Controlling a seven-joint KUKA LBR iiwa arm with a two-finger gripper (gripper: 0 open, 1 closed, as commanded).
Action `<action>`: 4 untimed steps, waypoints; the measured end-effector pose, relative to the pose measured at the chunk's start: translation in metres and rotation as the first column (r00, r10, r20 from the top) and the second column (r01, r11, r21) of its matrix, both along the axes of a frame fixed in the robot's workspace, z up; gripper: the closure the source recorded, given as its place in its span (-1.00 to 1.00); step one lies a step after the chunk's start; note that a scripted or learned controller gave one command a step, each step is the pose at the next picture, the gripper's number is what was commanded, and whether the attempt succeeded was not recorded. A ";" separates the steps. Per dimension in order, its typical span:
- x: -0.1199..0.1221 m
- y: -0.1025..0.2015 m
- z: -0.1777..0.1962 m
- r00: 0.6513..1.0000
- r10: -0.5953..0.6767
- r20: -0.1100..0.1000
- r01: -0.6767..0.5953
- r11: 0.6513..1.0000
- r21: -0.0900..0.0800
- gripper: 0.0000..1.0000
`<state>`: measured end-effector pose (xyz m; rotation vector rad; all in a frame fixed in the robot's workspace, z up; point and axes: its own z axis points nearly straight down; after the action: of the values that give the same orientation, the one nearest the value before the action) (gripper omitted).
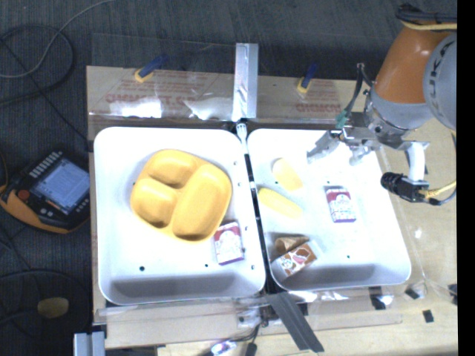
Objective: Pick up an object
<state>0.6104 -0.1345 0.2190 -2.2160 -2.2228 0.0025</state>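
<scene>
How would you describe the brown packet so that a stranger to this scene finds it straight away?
Start at the right bin, the one nearer the arm. Go to its front left corner, where the brown packet lies just inside the rim. It is the only brown item there: the small carton is white and red, and the two pale yellow pieces sit farther back.

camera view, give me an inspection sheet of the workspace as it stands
surface: bench bears left bin and right bin, side by side.
job's things: large yellow object and small carton in left bin; two pale yellow pieces, small box and brown packet in right bin.
clutter: clear plastic behind bins.
grippers: gripper over right bin's far edge, nothing seen held.
cables: dark cables on floor.
surroundings: handheld pendant on the floor, left of the bench.
</scene>
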 end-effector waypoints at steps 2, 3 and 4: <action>-0.032 -0.050 -0.108 0.999 -0.035 0.022 0.035 0.999 -0.009 1.00; -0.115 -0.056 -0.122 0.993 0.114 0.036 -0.114 0.993 -0.017 1.00; -0.061 -0.003 -0.003 1.000 -0.015 0.001 0.015 1.000 -0.002 1.00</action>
<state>0.5497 -0.1379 0.2158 -2.2345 -2.2080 0.0035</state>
